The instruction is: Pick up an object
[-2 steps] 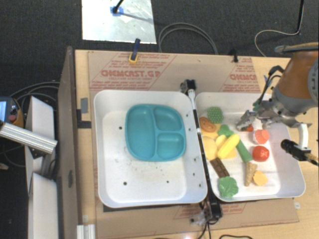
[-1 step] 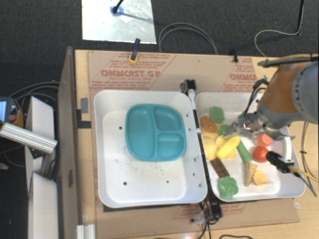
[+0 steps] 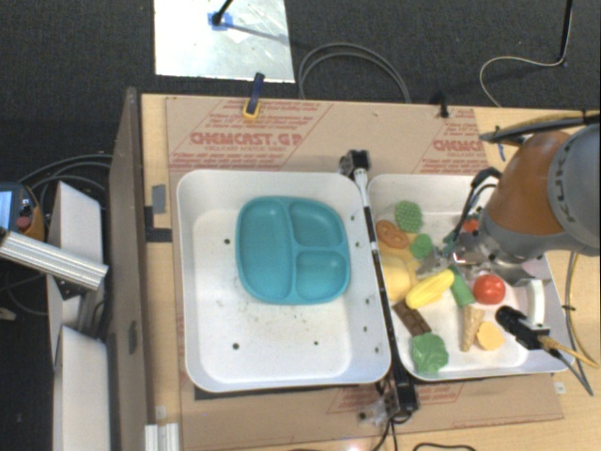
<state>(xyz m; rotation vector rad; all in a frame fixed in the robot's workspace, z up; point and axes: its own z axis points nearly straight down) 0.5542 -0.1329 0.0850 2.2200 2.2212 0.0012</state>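
The right bin [image 3: 441, 192] holds several toy foods. Among them are a yellow banana [image 3: 429, 289], a red tomato [image 3: 488, 289] and a green piece [image 3: 461, 292] between those two. A round green item [image 3: 408, 216] and an orange piece [image 3: 392, 234] lie toward the bin's back left. My gripper [image 3: 454, 256] is low inside this bin, just above the banana and the green piece, beside a small green item [image 3: 421, 246]. I see nothing held in it.
The left bin [image 3: 211, 346] contains a teal divided plate [image 3: 292, 250]. At the front of the right bin are a brown bar [image 3: 411, 319], a green broccoli [image 3: 429, 352], a tan cone [image 3: 470, 327] and an orange-yellow piece [image 3: 490, 336]. A divider wall [image 3: 368, 242] separates the bins.
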